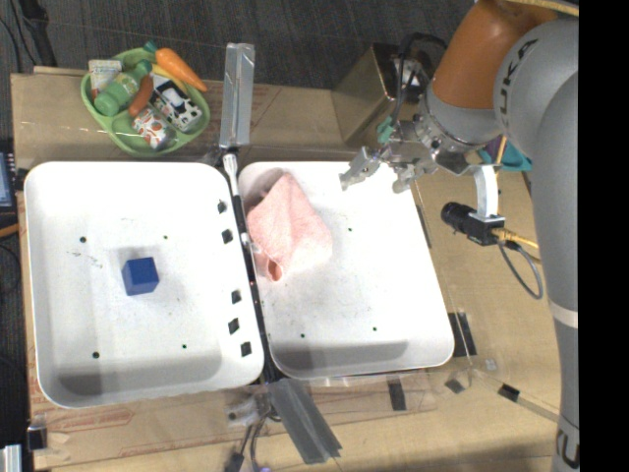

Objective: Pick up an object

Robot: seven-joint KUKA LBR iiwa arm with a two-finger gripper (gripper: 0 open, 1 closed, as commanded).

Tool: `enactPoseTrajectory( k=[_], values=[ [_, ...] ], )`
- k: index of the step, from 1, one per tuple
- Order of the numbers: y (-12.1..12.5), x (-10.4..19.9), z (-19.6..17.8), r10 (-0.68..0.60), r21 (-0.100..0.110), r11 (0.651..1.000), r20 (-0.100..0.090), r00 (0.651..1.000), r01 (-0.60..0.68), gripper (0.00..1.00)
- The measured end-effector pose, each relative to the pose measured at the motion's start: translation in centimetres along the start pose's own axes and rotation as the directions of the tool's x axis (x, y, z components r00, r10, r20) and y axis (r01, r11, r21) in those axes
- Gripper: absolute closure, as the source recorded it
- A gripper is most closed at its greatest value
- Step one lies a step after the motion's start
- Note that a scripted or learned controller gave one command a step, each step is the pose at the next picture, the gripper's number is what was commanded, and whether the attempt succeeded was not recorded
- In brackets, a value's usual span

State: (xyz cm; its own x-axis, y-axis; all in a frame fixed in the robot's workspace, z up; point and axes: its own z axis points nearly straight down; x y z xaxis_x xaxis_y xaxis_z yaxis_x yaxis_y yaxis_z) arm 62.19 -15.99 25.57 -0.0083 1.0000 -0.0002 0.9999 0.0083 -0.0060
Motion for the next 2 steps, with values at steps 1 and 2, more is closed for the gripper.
enactPoseTrajectory(
  k=[1, 2],
  values=[
    [0.5, 6.8, 15.5, -0.017, -0.001, 1.0, 0.001, 1.0, 0.017, 0.0],
    [2.7, -0.3, 16.1, 0.051, -0.006, 0.999, 0.001, 0.999, -0.051, 0.0]
  ],
)
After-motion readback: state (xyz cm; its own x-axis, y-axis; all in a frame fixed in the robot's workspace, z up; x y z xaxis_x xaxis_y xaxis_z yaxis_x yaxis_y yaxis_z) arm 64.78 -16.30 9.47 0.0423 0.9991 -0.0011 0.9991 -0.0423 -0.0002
